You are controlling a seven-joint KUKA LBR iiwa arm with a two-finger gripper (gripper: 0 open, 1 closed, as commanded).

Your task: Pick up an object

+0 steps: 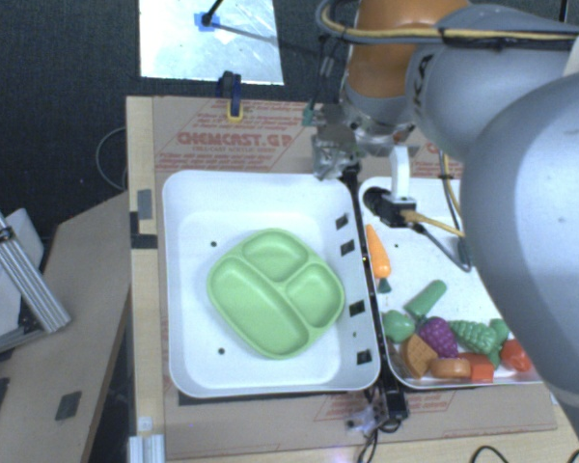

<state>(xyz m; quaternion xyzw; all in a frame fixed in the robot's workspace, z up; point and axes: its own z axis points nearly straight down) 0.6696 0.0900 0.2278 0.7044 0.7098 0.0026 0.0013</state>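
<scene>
Large grey arm link looms nearest, covering much of the right white bin. Gripper sits over the far end of the divider between bins; grip state cannot be told. Left white bin holds a green three-compartment plastic plate. Right bin: orange toy carrot, apart from a cluster of plastic toy foods at the near end.

Arm hid most of right bin; toy food pile partly covered at right. Gripper blurred, finger state unclear. Arm cut by right edge.
</scene>
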